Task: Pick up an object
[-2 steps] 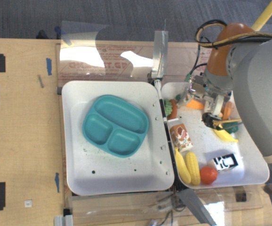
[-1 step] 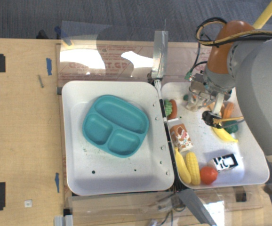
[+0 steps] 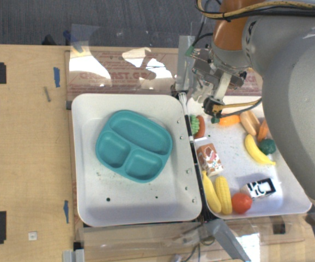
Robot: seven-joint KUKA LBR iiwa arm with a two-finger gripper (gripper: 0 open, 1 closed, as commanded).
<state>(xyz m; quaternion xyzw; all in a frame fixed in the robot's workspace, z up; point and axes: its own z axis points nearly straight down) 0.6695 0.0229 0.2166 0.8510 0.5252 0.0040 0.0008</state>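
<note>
My gripper (image 3: 207, 96) hangs over the far left corner of the right bin (image 3: 288, 192), just above a red and green toy (image 3: 197, 125) and an orange carrot (image 3: 229, 120). I see nothing held in it. Further toys lie in that bin: a tan bread piece (image 3: 249, 122), a yellow banana (image 3: 256, 149), a green piece (image 3: 267, 145), a small printed carton (image 3: 209, 159), a corn cob (image 3: 223, 192), a red tomato (image 3: 241, 203) and a black and white box (image 3: 261, 188).
The left bin (image 3: 92, 201) holds a teal divided plate (image 3: 133, 145). The wall between the two bins (image 3: 193, 162) runs just left of the gripper. The large grey arm (image 3: 299, 81) covers the right bin's far right side.
</note>
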